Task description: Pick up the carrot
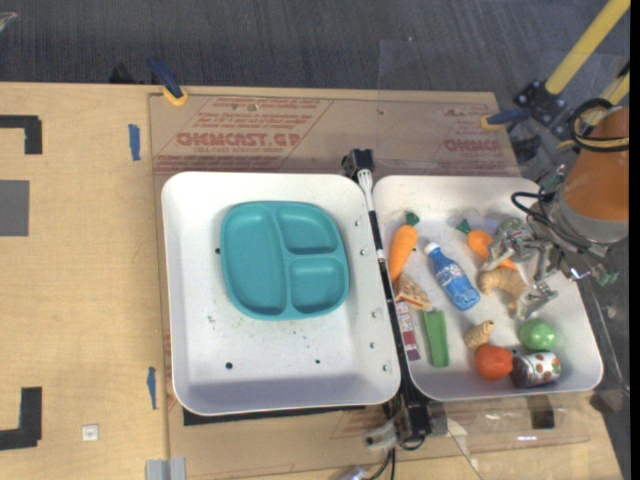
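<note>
gripper point(532, 268) hovering low over the right bin point(590, 368), finger state i cannot tell (too much clutter). carrot point(401, 249) lies well off toward the bin's far wall, untouched. approach step; next, travel across to it.

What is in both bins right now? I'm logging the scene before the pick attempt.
left bin: one, white, left half of the bench
divided plate: one, teal, in the left bin
right bin: one, white, beside the left bin
carrot: one, orange, right bin's left edge
bottle: one, blue, right of the carrot
green stick: one, below the bottle
tomato: one, red, near front wall
green ball: one, right of the tomato
hand: one, metal, over the right bin's right side
</note>
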